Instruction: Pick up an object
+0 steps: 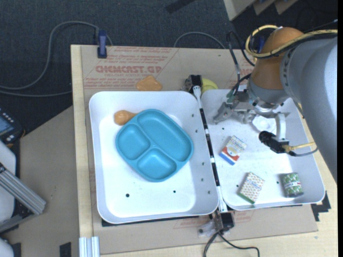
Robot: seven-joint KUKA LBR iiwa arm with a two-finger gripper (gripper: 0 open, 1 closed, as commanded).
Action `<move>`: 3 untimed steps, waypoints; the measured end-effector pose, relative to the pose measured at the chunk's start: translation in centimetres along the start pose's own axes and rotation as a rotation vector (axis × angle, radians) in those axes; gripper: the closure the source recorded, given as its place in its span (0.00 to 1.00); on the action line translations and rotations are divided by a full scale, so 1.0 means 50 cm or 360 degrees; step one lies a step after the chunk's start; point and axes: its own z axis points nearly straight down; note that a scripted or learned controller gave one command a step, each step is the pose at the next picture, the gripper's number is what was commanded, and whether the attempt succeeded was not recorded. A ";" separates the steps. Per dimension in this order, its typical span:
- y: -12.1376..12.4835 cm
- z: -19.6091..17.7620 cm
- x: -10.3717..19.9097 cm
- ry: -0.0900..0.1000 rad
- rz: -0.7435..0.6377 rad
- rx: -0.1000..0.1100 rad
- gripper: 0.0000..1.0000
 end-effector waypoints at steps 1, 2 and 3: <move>-0.009 -0.001 -0.070 -0.0003 0.0009 0.0002 0.00; -0.070 -0.001 0.003 0.0003 0.0002 0.0013 0.00; -0.154 -0.001 -0.019 0.0002 0.0009 0.0015 0.00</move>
